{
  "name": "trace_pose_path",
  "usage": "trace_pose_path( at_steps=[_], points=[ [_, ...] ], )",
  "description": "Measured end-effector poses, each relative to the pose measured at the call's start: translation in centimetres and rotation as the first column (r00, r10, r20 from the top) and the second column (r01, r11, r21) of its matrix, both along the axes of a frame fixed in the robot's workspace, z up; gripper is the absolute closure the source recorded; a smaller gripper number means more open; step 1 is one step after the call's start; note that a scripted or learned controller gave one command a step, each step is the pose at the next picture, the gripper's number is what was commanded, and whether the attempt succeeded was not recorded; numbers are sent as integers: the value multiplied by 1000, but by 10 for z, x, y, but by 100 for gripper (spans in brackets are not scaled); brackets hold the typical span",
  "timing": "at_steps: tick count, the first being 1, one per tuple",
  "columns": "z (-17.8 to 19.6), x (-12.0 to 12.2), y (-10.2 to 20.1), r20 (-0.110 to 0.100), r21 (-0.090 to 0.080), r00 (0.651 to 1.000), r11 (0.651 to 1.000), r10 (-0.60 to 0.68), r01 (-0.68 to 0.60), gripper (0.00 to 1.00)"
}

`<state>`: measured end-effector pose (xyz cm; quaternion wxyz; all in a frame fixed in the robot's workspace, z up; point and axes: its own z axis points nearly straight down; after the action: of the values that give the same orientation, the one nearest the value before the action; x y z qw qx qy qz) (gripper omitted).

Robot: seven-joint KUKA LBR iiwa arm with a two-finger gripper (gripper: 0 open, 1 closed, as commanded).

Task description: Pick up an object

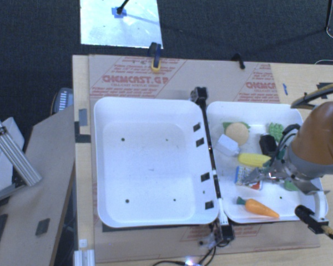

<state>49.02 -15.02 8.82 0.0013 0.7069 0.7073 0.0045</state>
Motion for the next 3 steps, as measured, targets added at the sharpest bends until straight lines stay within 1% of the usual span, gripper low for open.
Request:
trace_pose_path(
  at_steps=[1, 2, 3],
  points=[
    [0, 70, 60, 4, -6, 1000, 1000, 9, -9, 0],
    [13, 71, 58, 12, -6, 1000, 1000, 4, -4, 100],
    [226, 73, 48, 11, -8, 1000, 1000, 4, -4, 100]
  ],
)
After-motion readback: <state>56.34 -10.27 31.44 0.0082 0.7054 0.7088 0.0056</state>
